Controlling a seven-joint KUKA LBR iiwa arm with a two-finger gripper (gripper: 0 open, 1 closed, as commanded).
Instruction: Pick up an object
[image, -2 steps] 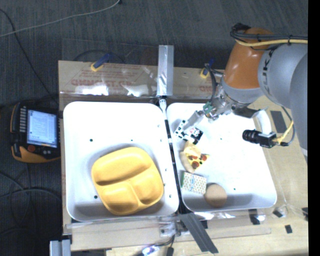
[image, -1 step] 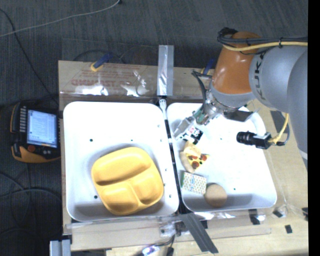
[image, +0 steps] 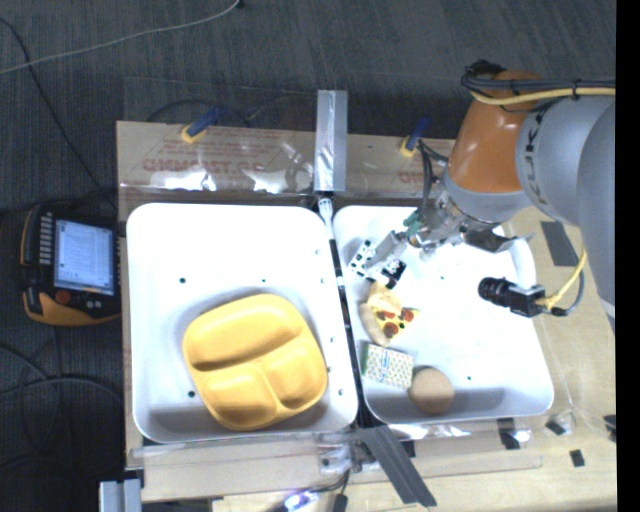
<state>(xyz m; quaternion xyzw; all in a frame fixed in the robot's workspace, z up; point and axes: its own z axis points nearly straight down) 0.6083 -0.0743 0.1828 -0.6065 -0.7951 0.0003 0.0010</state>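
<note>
the gripper (image: 385, 255) was seen low over the upper left part of the right bin (image: 500, 330), beside the divider between the two bins. whether its fingers were apart or together could not be told, since the black-and-white tip was small and blurred against the white floor. nothing was seen held between them.

the nearest object was taken to be the pizza-slice toy (image: 388, 315), lying just below the gripper tip, near but apparently not touching it. it was judged to be light and somewhat soft, perhaps rubber or foam, with a flat face that would give little purchase from above; a hold across its narrower width was thought best. its long axis was seen to run roughly up and down the view, tilted slightly, though which end was the point could not be settled.

below it a green patterned packet (image: 388, 367) lay at a slant, flat and probably thin, best pinched across its short edges. just beside it, touching or nearly so, a brown rounded object (image: 432, 390) rested near the lower wall; it was judged firm, smooth and liable to roll, with no clear long axis.

in the left bin (image: 160, 250) a yellow divided tray (image: 257, 358) lay tilted.
</note>
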